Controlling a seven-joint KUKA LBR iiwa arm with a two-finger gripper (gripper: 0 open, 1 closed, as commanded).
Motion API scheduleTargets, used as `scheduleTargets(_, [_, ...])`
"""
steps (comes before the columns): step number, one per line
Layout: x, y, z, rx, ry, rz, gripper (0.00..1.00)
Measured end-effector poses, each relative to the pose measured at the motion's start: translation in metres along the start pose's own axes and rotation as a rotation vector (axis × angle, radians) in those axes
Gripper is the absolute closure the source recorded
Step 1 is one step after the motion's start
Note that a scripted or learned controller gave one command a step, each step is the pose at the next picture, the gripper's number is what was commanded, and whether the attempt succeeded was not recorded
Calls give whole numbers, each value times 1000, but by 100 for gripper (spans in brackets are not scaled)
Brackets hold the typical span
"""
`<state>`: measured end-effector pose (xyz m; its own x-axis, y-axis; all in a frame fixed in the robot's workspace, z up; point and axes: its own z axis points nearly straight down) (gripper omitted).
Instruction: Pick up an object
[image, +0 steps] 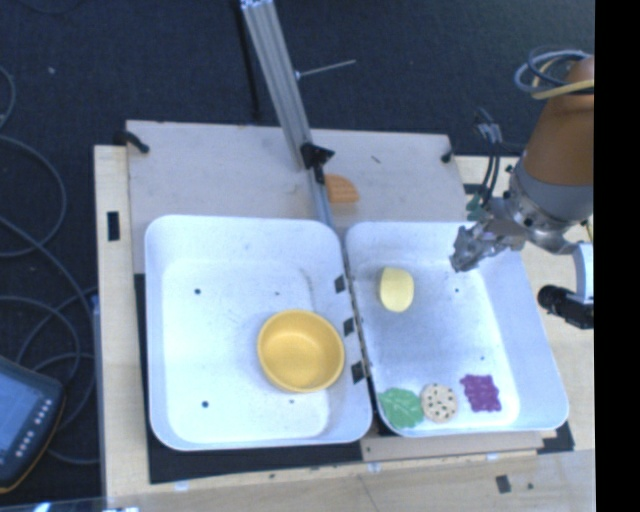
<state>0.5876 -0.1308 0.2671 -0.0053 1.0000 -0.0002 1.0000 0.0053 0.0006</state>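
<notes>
My gripper (463, 258) hangs over the upper right part of the right bin (520, 330), its tip pointing down and left. A pale yellow rounded object (396, 289) lies in that bin's upper left, well to the gripper's left. Along the bin's front edge sit a green piece (401, 406), a round cookie (438, 402) and a purple piece (481, 392). A yellow bowl (300, 350) stands upright in the left bin (190, 300). Nothing shows between the gripper's tips.
A slanted metal rail (285, 95) runs from the top of the view down to the gap between the bins. An orange object (341, 190) lies on the bench behind the bins. Cables and a tablet (25, 420) lie at the left.
</notes>
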Motion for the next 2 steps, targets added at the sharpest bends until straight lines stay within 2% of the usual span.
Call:
scheduleTargets(1, [60,-15,5,-1,0,-2,100])
scheduleTargets(2, [106,-28,18,0,1,-1,100])
